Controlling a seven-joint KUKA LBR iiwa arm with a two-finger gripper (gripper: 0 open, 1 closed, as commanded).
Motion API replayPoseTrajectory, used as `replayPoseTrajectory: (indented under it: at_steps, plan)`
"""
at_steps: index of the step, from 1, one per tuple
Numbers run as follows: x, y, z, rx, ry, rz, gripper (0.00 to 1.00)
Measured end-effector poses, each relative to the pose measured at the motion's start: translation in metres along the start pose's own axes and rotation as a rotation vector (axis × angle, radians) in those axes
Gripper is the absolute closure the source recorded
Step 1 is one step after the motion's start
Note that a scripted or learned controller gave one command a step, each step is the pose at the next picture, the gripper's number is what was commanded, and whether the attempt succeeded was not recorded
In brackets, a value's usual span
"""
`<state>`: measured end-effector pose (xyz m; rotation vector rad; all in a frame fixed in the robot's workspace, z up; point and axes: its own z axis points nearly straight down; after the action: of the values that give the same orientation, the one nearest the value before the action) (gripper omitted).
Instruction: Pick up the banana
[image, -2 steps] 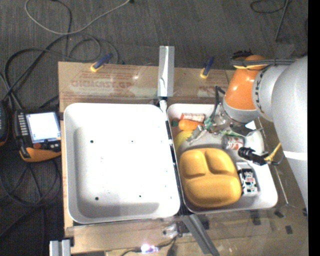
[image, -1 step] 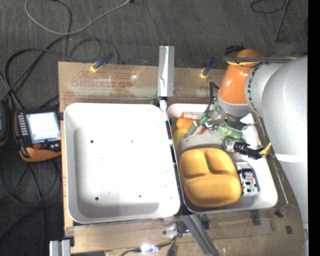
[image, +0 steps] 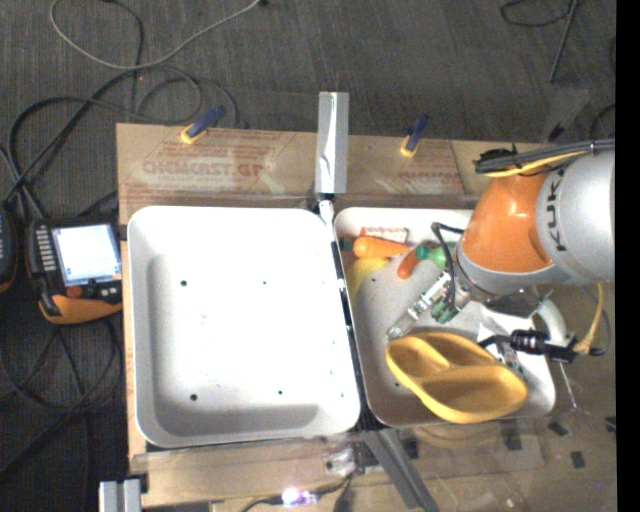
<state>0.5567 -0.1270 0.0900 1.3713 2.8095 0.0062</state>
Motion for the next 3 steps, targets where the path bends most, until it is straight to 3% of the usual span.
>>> replayPoseTrajectory:
  at_steps: [1, 2, 3]
  plan:
    - [-0.029, -0.034, -0.068, 0.008, 0.011, -0.132, 0.0]
    - [0.017, -0.067, -0.001, 0.0, -0.001, -0.059, 0.0]
    - [-0.023, -0.046, -0.055, 0.008, 0.014, -0.113, 0.0]
